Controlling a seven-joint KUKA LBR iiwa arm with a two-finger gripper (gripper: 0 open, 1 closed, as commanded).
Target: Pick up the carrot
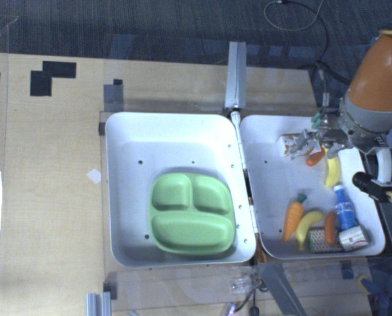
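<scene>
A: Where does the carrot (292, 218) lie?

B: In the right bin (268, 196), toward its near edge; it stands on end in the picture, green top up, just left of a banana (309, 224) that curves beside it; a reddish piece (330, 225), a blue bottle (344, 210) and a small carton (353, 237) crowd the same near corner.

A: And the arm?

B: The gripper (319, 139) hangs over the far part of that bin, well apart from the carrot; a small orange-red item (315, 157) and a second banana (332, 171) lie right below it; whether the jaws are spread or pressed together I cannot tell, since the metalwork there is too cluttered to read; nothing shows clearly between them.

A: So which step is this?

B: I judge it the approach; no grasp on the carrot has been made.

A: What does the next move call for?

B: Travel toward the near edge of the bin, then a descent over the carrot's body; the jaws should close across its narrow width; the banana touching or nearly touching its right side leaves little room, so a finger may nudge it; the left bin (126, 176) with the green tray (192, 212) plays no part.
</scene>
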